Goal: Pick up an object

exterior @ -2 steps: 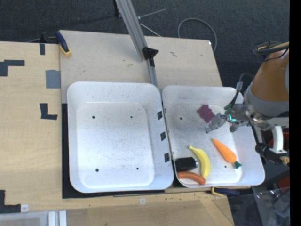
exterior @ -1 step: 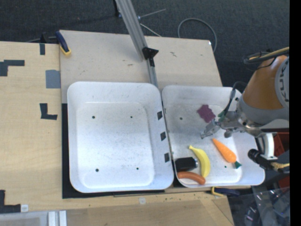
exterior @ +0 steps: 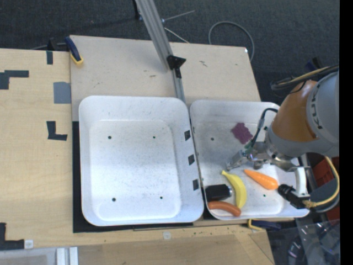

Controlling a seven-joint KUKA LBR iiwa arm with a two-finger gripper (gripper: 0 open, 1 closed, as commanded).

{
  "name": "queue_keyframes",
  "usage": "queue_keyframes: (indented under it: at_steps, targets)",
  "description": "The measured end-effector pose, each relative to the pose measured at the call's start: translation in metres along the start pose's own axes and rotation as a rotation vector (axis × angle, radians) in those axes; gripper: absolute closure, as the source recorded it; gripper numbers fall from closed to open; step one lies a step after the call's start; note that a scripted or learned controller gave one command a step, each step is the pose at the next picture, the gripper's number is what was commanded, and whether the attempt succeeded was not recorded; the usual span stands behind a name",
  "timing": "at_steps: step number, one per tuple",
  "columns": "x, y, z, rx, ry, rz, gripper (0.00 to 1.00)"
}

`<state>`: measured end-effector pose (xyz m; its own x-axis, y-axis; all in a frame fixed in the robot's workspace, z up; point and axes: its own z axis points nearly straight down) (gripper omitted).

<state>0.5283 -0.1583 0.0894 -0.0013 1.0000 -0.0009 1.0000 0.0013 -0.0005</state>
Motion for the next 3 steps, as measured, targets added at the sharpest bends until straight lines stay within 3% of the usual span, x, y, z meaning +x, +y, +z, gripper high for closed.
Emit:
queue_keyframes:
  at_steps: [1, 2, 3]
  targets:
    - [0.000, 0.000, 0.000, 0.000, 0.001, 0.001, 0.00]
    - [0.001, 0.000, -0.010, 0.001, 0.001, 0.000, 1.00]
    - [0.001, 0.002, -0.052, -0.002, 0.000, 0.000, 1.00]
